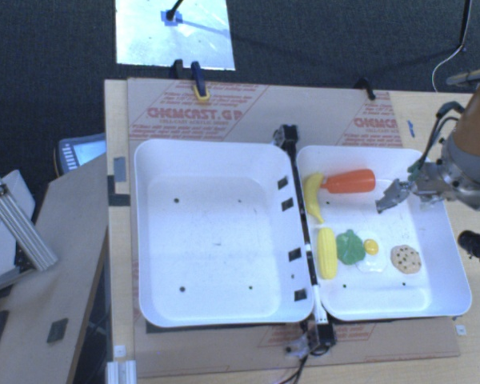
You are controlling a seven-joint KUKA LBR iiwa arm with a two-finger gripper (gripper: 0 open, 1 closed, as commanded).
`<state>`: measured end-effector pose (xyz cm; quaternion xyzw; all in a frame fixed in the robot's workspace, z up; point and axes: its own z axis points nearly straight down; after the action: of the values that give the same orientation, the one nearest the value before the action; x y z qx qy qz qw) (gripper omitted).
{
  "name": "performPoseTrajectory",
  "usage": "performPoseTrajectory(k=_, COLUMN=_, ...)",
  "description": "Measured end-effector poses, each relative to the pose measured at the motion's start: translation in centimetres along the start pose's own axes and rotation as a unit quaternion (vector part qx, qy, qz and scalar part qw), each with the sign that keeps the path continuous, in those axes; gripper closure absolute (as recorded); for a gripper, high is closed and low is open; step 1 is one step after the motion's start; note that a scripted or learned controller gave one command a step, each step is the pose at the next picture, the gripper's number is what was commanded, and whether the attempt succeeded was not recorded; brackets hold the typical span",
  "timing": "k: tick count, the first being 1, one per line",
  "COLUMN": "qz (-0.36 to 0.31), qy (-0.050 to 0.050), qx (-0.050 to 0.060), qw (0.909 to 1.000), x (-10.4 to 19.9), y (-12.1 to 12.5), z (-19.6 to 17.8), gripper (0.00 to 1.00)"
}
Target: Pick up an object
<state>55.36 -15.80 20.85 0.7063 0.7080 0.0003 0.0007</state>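
The right bin point(440, 294) holds several toy foods. An orange carrot point(350, 181) lies near the bin's back, with a yellow banana point(313, 196) just to its left. A corn cob point(326, 252), a green broccoli point(350, 246), a fried egg point(370, 249) and a cookie point(406, 258) lie nearer the front. My gripper point(388, 198) hangs over the right bin, just right of the carrot's tip and above the egg and cookie. I see nothing held in it.
The left bin point(152, 166) stands beside the right one, with a black divider strip point(298, 214) between them. Both bins rest on a cardboard sheet point(224, 114). The arm point(472, 146) comes in from the right. A metal plate point(174, 22) lies beyond the bench.
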Motion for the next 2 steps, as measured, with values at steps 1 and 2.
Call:
performPoseTrajectory(k=1, qz=-0.001, qy=0.000, qx=-0.002, qw=1.0000, x=0.0, y=0.1, z=-1.1, gripper=1.00)
performPoseTrajectory(k=2, qz=-0.004, qy=-0.001, qx=-0.011, qw=0.9999, x=5.6, y=4.8, z=-24.8, gripper=1.00)
